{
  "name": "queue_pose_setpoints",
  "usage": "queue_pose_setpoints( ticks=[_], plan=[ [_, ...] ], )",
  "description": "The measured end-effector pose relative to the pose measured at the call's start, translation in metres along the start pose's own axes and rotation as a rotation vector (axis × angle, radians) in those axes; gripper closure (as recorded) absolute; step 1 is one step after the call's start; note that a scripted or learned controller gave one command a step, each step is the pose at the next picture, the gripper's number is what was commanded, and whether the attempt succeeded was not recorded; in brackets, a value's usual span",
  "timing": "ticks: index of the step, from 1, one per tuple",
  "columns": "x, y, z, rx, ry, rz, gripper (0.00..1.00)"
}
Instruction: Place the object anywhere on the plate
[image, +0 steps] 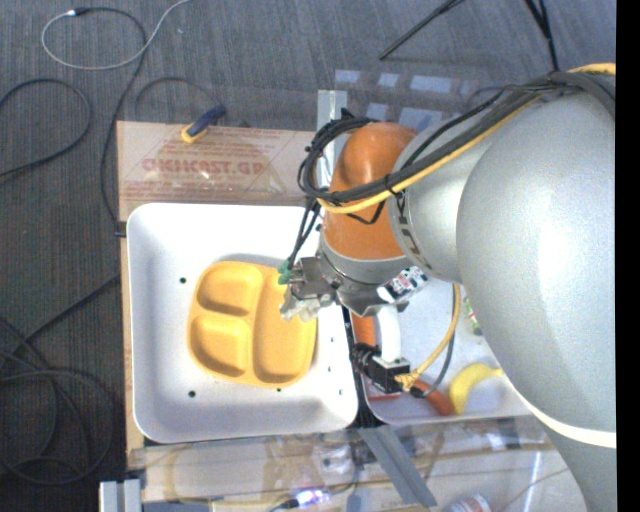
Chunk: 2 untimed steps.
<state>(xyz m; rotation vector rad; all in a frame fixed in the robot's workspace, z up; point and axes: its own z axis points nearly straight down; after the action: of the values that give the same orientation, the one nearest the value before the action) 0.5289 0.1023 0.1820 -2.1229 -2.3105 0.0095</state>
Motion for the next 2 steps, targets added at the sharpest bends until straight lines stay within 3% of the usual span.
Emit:
queue_pose_setpoints(
  ticks=[1,2],
  plan=[
    [0.000,0.000,0.000,0.000,0.000,0.000,0.00],
    [-0.062,-0.041,-0.017,0.000,-0.001,-0.014,0.00]
  ],
)
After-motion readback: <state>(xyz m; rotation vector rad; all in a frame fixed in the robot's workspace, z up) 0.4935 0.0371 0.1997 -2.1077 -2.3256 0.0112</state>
